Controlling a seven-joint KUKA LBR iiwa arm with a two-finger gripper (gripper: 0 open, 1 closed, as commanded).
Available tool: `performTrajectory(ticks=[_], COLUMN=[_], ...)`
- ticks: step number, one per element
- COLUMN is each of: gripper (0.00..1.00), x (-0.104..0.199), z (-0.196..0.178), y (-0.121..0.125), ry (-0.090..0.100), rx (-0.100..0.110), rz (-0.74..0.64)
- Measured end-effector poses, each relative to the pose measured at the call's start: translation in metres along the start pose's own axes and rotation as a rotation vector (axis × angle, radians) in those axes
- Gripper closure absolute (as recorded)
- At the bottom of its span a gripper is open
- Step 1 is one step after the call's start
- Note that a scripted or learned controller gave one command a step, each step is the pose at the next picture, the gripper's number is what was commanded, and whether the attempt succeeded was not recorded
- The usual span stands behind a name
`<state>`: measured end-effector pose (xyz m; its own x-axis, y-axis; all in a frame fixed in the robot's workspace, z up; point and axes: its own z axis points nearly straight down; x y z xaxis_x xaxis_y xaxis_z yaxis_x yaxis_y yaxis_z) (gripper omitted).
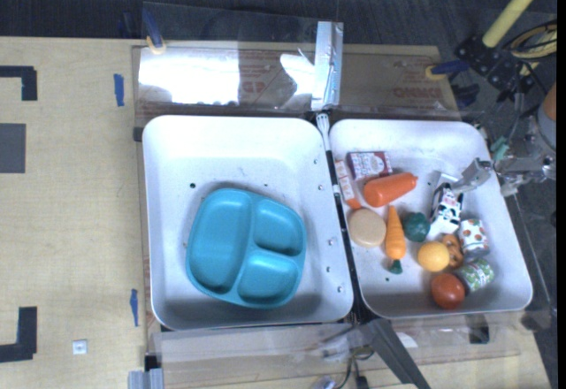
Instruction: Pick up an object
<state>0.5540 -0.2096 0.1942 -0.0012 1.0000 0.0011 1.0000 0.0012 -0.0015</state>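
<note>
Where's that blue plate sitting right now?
The blue plate lies in the left bin, toward its front edge, by itself; the toy food, such as the carrot, is all in the right bin.

Small patterned items (471,255) at the right bin's (416,138) right side are crowded together, their kinds not discernible.
</note>
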Motion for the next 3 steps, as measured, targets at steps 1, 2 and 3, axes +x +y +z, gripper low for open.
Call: performTrajectory(ticks=[1, 2, 3], gripper=[0.00, 1.00, 1.00], x=[0.008, 0.010, 0.081], z=[0.098, 0.087, -0.022], y=[0.007, 0.008, 0.043], ry=[-0.002, 0.000, -0.001], rx=[-0.007, -0.010, -0.011], rz=[-0.082, -0.083, -0.068])
